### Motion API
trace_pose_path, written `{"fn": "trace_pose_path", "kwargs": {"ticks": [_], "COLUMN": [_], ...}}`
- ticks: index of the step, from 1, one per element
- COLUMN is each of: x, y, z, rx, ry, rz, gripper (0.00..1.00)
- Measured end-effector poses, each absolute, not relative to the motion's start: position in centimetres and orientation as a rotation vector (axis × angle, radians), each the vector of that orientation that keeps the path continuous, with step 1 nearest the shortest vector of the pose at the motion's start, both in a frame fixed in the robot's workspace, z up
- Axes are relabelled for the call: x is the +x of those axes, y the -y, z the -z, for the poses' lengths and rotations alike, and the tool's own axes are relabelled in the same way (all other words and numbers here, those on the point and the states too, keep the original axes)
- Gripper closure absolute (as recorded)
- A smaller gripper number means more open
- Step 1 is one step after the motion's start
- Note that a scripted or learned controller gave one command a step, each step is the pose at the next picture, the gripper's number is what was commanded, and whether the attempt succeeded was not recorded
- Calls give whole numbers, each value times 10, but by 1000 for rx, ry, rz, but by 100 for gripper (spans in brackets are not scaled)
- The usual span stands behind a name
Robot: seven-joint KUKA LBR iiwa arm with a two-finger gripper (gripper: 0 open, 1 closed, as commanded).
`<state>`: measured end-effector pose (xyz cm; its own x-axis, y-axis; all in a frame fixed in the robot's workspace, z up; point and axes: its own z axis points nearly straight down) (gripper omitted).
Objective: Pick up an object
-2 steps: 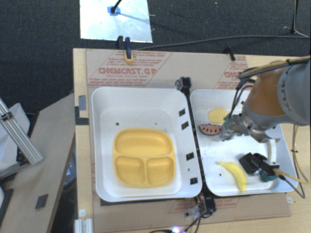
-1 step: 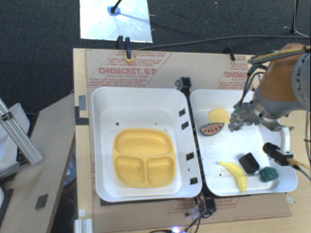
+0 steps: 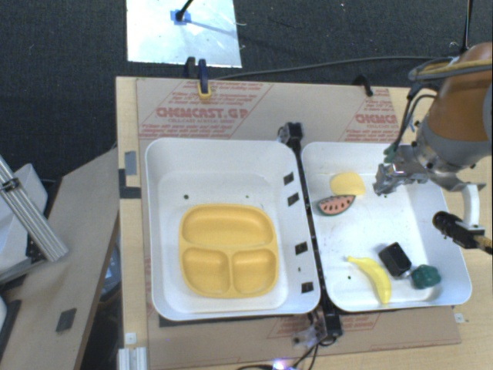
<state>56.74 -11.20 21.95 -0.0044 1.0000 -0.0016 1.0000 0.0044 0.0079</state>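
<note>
— Hovering over the right bin [image 3: 454, 280], the gripper [image 3: 387, 179] sits just right of the yellow piece [image 3: 348, 183], probably lining up on it; I cannot tell its state.

— What crowds it?

— Watermelon slice [image 3: 337, 204] just beside; banana [image 3: 372, 277], black block [image 3: 395, 258], green lump [image 3: 425, 276] lie apart. A yellow tray [image 3: 229, 250] occupies the left bin [image 3: 166, 230].

Two smooth white plastic bins [image 3: 231, 156] sit on matt brown cardboard [image 3: 254, 106]. A glossy yellow plastic divided tray [image 3: 229, 250] lies inside one. The banana [image 3: 373, 276] looks like shiny plastic.
</note>
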Motion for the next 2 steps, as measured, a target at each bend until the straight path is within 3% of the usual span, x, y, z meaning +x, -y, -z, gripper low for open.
{"fn": "trace_pose_path", "kwargs": {"ticks": [1, 2], "x": [569, 564], "y": [112, 66], "z": [-272, -254], "rx": [2211, 2211], "ry": [-2222, -2231], "rz": [-7, -3], "gripper": [100, 100]}}
